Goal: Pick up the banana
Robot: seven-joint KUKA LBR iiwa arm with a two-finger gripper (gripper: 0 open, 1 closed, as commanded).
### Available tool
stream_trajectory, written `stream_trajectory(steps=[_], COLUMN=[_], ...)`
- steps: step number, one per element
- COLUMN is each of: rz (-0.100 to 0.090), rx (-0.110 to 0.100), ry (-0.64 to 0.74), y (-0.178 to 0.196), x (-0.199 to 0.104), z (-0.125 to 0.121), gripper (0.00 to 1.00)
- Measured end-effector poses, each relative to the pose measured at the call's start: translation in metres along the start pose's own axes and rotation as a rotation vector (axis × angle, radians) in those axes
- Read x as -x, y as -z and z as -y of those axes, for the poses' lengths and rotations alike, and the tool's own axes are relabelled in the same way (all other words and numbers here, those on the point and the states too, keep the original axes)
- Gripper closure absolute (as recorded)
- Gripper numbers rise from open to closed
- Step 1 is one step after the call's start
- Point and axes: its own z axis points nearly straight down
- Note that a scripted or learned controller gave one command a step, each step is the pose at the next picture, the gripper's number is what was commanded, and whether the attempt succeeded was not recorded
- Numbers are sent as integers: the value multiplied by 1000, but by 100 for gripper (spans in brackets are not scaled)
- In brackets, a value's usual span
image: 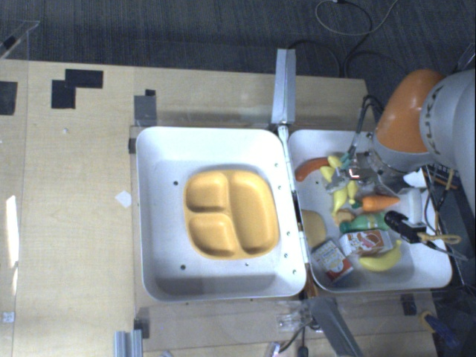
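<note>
A yellow banana (pixel 384 262) lies curved along the front of the right bin (pixel 439 277), below a red and white carton (pixel 368 241). My gripper (pixel 348 172) hangs over the back left of that bin, well behind the banana. Right beside and under it are smaller yellow banana-shaped pieces (pixel 341 196), and one yellow piece (pixel 329 172) touches its left side. I see nothing clearly held.
The right bin is crowded: an orange-red sausage (pixel 308 168), a carrot (pixel 380 201), a green bottle (pixel 364 223), a tan round item (pixel 315 227) and a small box (pixel 332 262). The left bin (pixel 156 199) holds a yellow divided plate (pixel 230 213).
</note>
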Motion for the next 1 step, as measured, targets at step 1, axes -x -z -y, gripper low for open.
stream_trajectory(steps=[1], rz=[2], rx=[-13], ry=[-374], y=[85], x=[-59], z=[-53], gripper=[100])
